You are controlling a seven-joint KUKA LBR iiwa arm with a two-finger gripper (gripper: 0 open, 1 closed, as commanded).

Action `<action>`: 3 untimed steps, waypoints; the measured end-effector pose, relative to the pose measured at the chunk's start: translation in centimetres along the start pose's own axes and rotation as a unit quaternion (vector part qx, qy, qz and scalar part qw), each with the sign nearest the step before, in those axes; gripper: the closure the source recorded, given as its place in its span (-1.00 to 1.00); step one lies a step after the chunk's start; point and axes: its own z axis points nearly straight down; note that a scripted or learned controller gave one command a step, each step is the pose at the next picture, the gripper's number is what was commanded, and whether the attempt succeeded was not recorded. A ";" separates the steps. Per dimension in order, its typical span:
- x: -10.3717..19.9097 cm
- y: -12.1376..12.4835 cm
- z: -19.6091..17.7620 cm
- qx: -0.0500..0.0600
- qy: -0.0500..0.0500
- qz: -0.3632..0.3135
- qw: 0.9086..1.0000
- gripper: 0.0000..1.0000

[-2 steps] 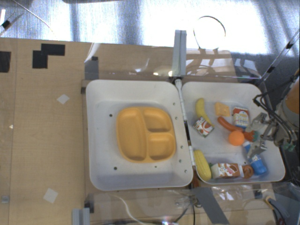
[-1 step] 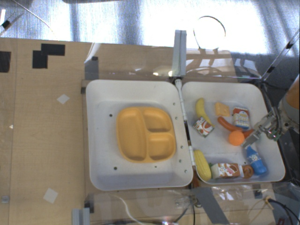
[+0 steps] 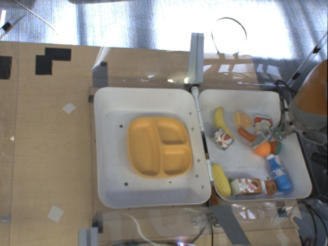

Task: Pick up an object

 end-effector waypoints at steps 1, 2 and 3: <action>4.0 -3.7 1.6 -0.002 -0.003 -0.131 0.991 -1.00; 3.7 -0.2 -0.6 0.001 0.001 0.025 1.000 -1.00; 0.6 3.9 1.8 -0.001 -0.001 -0.086 0.996 -1.00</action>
